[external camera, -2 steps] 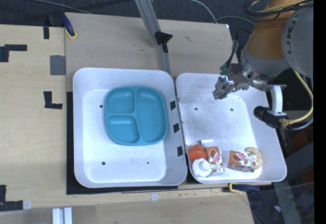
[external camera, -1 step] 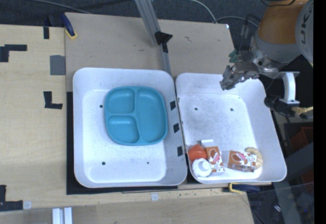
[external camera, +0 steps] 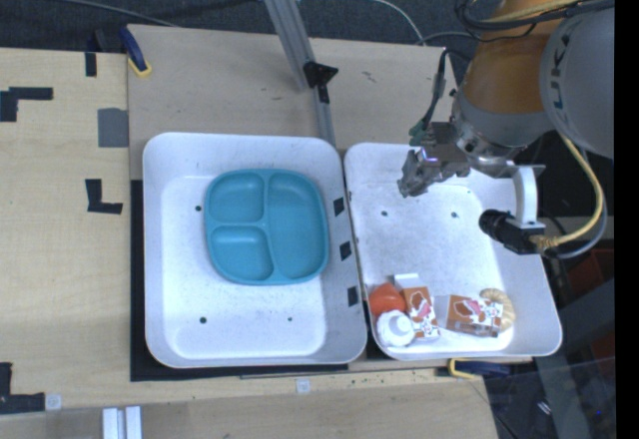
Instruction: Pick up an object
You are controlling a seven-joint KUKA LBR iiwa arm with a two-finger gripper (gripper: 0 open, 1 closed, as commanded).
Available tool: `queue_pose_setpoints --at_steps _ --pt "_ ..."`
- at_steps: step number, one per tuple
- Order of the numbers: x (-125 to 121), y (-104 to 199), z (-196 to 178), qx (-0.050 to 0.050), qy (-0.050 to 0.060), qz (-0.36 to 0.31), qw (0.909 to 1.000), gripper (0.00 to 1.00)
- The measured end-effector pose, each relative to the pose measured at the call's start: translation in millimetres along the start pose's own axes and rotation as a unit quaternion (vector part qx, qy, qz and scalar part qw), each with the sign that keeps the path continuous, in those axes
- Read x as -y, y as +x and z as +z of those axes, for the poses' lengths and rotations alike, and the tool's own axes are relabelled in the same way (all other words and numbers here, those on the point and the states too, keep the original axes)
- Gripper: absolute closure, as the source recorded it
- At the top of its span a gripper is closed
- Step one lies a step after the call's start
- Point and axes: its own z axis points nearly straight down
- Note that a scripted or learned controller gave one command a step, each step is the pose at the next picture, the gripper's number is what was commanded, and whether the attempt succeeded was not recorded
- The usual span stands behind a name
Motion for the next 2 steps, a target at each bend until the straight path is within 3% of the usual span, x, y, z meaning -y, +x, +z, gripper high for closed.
queue_pose_setpoints --at_steps 1,2 --pt "14 54 19 0.0 0.001 -0.001 1.0 1.0" --pt "34 100 14 0.0 0.0 -0.002 1.0 1.0"
